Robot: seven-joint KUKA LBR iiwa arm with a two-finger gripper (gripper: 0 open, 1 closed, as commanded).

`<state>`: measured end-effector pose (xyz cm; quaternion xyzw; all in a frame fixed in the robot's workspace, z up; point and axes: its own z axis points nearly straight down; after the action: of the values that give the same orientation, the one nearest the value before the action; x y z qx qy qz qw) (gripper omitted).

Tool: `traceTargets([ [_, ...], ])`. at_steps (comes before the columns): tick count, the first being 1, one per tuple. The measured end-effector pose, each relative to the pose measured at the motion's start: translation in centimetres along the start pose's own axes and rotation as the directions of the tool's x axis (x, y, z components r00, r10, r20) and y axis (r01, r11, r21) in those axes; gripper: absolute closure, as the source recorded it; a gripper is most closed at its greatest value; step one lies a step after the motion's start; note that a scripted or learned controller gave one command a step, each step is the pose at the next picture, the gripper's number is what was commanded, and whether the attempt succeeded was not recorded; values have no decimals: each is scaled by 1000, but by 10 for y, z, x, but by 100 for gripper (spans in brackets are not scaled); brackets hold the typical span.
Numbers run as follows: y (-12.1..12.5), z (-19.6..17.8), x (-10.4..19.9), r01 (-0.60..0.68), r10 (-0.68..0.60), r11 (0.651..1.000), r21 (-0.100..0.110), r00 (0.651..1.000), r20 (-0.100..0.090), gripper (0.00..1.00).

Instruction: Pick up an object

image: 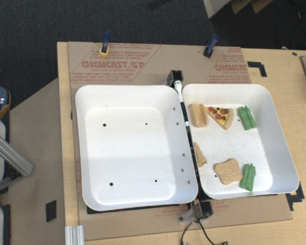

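The right bin (278, 137) holds several toy foods. A tan hot dog bun (197, 115) lies at its far left, with a pizza slice (220, 116) beside it and a green bean bundle (247, 118) to the right. Nearer the front lie a small tan piece (199, 155) against the left wall, a slice of toast (228, 171) and a second green bundle (248, 176).
The left bin (92, 137) stands beside the right one on a cardboard sheet (143, 60), held by a yellow-blue clamp (105, 47) and a blue clamp (211, 45). A metal rail (7, 152) slants at the left edge. Cables lie at the front (196, 218).
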<state>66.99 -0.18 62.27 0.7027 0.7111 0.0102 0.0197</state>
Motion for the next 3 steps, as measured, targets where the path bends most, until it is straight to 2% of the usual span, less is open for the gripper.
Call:
traceTargets([
  [3,2,-32,2,4,-4,1000,-15,1000,4,100],
])
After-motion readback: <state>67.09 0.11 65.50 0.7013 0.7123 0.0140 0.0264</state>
